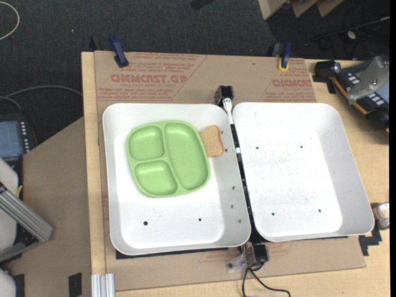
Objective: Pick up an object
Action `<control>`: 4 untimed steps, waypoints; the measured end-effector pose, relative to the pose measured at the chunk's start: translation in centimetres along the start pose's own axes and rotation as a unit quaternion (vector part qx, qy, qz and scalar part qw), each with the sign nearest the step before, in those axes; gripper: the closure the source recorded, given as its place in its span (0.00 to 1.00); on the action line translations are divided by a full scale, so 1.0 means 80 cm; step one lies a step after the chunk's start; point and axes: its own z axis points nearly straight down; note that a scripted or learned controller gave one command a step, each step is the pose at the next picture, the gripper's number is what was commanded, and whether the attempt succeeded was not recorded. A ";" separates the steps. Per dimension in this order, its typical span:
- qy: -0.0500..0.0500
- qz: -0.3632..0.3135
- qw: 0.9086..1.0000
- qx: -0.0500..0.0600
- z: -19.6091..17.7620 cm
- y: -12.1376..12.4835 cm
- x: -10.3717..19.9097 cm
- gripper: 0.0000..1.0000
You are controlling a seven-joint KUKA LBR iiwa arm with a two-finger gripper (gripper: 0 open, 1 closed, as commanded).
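Camera view: the left bin (124,224) holds a green plate (167,158) with three compartments and a tan cracker (212,140), which lies just beside the plate's right rim, seemingly touching it, near the bin's right wall. The right bin (291,172) shows bare white floor with dark specks. Part of the arm (365,86) sits at the far right edge; its claw cannot be made out, so I cannot tell whether it is apart or together.

Risks, as I judge them: the plate is wide and shallow, so fingers may slide off its rim. The cracker is thin and flat, hard to get under, and may crack or skid. Wedged between plate and wall, it leaves little room for fingers. A clamp (224,95) sits far between the bins.
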 end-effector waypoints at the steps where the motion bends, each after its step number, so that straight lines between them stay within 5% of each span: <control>1: -0.002 0.004 1.000 -0.002 -0.013 0.002 -0.006 1.00; 2: 0.000 0.004 1.000 0.007 0.147 0.000 0.032 1.00; 3: 0.000 0.000 1.000 0.002 0.178 0.002 0.127 1.00; 4: 0.001 -0.001 1.000 -0.003 0.137 0.003 0.253 1.00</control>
